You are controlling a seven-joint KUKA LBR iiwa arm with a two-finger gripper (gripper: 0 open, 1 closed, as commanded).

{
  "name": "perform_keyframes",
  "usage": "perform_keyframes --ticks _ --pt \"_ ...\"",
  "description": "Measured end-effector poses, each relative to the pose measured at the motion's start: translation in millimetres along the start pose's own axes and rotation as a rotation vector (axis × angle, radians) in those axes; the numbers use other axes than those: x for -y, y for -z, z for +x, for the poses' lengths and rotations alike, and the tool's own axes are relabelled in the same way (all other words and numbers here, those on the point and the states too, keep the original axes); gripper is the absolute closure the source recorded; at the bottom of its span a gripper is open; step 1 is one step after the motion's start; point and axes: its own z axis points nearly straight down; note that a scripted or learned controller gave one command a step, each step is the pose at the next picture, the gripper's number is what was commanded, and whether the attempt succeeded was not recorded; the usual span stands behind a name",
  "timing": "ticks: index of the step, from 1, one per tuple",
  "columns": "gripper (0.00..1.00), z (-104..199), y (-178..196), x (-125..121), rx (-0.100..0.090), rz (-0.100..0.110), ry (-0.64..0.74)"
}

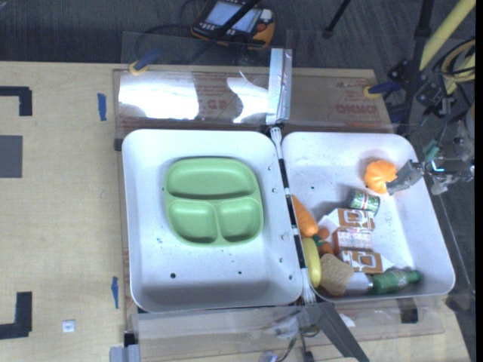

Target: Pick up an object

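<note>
Claw (407, 176), whether open or closed cannot be told, over the right shallow white bin's (430, 225) far-right part, just right of a small orange fruit (379, 173). Nearer: green-white can (364, 200), printed cartons (355, 240), carrot (305, 217). Left bin (143, 202): green divided plastic tray (214, 200).

left bin (143, 202): green tray (213, 200) | right bin (423, 225): orange fruit (379, 173), carrot (304, 216), can (364, 200)

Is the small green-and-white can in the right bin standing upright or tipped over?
Tipped over: the small green-and-white can lies on its side on the right white bin floor, its round end facing sideways.
</note>
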Motion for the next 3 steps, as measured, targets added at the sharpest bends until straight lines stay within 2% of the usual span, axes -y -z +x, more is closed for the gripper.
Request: perform_keyframes --ticks 1,2,3 --pt "0.0 0 -85 -59 0.001 -0.003 0.175" --pt "0.0 -21 -153 -81 0.002 -0.008 0.111" --pt "1.0 -21 -144 -81 0.002 -0.007 0.111"
